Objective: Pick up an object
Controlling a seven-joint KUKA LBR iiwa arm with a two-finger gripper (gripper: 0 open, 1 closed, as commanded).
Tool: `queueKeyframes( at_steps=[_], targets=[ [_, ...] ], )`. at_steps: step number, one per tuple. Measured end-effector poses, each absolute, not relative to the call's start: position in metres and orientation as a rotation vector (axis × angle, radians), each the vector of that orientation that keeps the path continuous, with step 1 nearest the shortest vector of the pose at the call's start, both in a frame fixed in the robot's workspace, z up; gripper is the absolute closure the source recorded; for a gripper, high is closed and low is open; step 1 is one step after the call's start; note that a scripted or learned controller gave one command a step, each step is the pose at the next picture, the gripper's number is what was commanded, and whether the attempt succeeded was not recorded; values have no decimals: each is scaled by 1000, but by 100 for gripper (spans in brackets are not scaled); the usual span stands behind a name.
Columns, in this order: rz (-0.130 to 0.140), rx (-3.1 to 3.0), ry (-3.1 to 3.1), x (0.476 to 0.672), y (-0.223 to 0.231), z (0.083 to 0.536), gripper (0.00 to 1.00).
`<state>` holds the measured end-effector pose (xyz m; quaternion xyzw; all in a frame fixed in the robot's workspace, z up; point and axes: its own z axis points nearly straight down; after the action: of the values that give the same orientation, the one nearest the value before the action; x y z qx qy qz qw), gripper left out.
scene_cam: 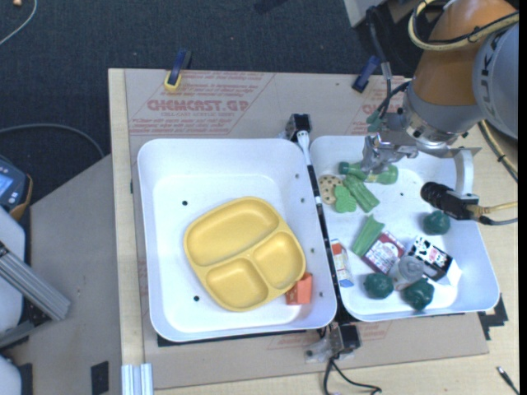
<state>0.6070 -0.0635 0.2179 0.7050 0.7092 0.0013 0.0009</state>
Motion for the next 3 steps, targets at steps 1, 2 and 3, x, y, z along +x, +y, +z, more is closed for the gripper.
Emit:
queueKeyframes(
  at_steps=[1, 2, 3],
  targets=[
    [3, 2217, 2222, 614, -50, 218, 100],
    [2, 2220, 2218, 618, -61, 217, 100],
    [-1, 2221, 2223, 616, -52, 216, 100]
  ],
)
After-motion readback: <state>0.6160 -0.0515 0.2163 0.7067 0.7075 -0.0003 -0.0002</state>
